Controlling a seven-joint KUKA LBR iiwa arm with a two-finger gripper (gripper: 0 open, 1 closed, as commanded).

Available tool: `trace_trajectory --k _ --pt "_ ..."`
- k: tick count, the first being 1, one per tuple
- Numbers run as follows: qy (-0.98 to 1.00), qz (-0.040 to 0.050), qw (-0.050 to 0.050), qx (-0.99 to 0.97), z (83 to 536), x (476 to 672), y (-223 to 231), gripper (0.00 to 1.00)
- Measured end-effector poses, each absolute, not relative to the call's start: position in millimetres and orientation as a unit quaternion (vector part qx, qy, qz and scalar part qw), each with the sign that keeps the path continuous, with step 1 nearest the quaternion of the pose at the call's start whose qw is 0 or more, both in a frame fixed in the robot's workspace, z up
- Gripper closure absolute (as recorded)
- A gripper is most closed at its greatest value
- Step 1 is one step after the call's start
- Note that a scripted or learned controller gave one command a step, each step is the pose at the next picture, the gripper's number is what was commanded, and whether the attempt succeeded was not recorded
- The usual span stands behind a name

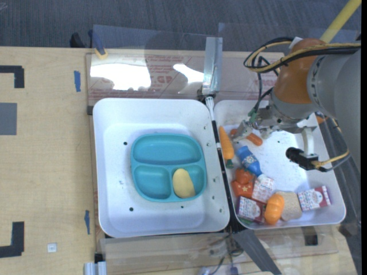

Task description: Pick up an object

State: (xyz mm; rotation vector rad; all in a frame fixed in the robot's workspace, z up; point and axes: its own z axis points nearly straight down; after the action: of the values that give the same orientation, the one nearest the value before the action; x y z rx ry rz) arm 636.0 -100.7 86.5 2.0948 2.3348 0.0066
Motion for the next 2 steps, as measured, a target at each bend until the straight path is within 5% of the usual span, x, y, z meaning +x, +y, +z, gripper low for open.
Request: trace_trajectory --k 1,2 --pt "0.744 0.0034 0.005 0.668 99.4 637.6 -102.0 1.0" --pt "0.615 0.0031 0.002 0.789 188.1 632.8 -55.8 1.0"
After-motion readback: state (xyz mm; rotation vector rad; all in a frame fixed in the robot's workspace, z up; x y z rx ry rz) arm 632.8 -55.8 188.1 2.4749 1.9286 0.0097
